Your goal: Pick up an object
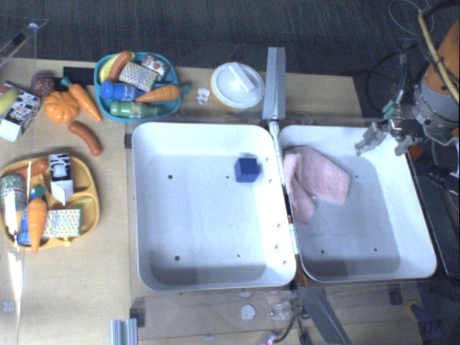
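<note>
At the far left of the frame, a yellow plate (86, 182) is sitting on the wooden bench (79, 293), holding toy food: a carrot, small cartons and a can. Above it, loose toys are lying on the bench, among them a small orange pumpkin (60, 107) and a sausage (85, 137). Right of those, a blue bowl (172, 105) is holding more toy food, including a carrot and a blue bottle. A white round lid (238, 84) is resting near the top centre.

The left white bin (208, 264) is filling the middle of the frame, and a small blue cube (247, 169) is lying in its upper right part, apart from the walls. Just right of the divider, the right white bin (374, 257) is holding a crumpled pink cloth (315, 180) in its upper left part, touching the left wall.

At the upper right, the gripper (387, 136) is hanging over the right bin's upper right corner, well apart from the cloth and the cube. Its two fingers are standing apart, released, with nothing between them. The grey arm with its orange band (440, 83) is reaching in from the right edge.
</note>
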Action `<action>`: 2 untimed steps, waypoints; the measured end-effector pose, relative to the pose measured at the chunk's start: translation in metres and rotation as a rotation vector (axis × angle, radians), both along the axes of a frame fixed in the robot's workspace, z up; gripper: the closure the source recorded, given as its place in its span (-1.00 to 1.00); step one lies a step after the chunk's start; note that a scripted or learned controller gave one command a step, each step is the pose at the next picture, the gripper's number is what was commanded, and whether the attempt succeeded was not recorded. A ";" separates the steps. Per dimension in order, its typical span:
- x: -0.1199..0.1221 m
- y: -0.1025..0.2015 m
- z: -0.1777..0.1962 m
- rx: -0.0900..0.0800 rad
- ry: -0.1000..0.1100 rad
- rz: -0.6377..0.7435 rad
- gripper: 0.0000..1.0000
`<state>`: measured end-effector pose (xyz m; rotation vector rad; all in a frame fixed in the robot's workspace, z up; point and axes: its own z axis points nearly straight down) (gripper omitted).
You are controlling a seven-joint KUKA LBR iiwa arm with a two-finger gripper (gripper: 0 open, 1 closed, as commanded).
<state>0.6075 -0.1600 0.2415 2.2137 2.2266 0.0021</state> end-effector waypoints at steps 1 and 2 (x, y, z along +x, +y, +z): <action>0.012 -0.004 -0.144 -0.002 -0.005 0.153 -1.00; 0.007 0.028 -0.151 -0.005 -0.011 0.319 -1.00</action>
